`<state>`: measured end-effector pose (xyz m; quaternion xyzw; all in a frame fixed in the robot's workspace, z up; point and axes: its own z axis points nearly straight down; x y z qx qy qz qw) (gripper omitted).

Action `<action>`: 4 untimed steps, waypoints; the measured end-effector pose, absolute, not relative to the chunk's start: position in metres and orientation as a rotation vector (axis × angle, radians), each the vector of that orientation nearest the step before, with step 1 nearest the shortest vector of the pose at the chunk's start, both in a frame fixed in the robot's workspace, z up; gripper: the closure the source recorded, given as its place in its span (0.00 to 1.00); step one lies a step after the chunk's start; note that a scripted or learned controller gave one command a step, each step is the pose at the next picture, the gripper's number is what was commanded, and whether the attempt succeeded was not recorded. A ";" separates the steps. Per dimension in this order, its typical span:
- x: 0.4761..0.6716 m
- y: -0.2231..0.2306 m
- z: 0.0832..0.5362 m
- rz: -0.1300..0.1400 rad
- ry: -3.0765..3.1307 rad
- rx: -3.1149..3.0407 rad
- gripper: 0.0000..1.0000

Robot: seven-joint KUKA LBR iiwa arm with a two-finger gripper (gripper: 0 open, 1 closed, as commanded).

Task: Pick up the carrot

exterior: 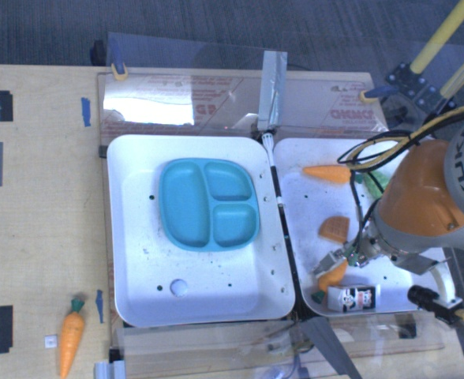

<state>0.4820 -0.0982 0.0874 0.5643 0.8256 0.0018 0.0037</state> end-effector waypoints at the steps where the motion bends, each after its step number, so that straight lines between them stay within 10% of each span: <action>1: 0.485 -0.098 0.099 0.012 2.579 1.765 1.00; 3: 0.500 -0.046 0.195 0.005 2.455 1.951 1.00; 4: 0.500 -0.046 0.195 0.005 2.455 1.952 0.00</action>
